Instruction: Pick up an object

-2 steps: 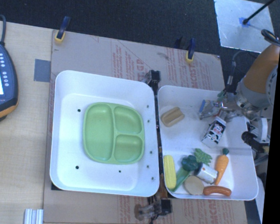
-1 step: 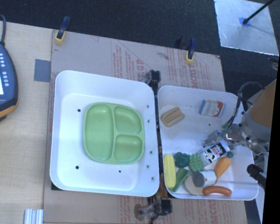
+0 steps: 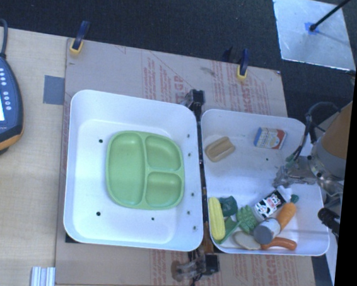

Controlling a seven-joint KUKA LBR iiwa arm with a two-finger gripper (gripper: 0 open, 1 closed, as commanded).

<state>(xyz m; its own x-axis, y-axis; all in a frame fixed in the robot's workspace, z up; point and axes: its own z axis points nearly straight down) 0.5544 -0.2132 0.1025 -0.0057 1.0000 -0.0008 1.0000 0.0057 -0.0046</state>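
Hovering at the right bin's (image 3: 241, 121) far edge, jaws (image 3: 292, 176) blurred, state unreadable.

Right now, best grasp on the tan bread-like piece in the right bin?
Take the tan piece across its narrow width at mid-length, coming straight down. It lies flat and slanted, apart from everything else in the right bin, so both long sides look free for the fingers.

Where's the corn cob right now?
The corn cob lies in the right bin, against its left wall near the front, beside the dark green piece.
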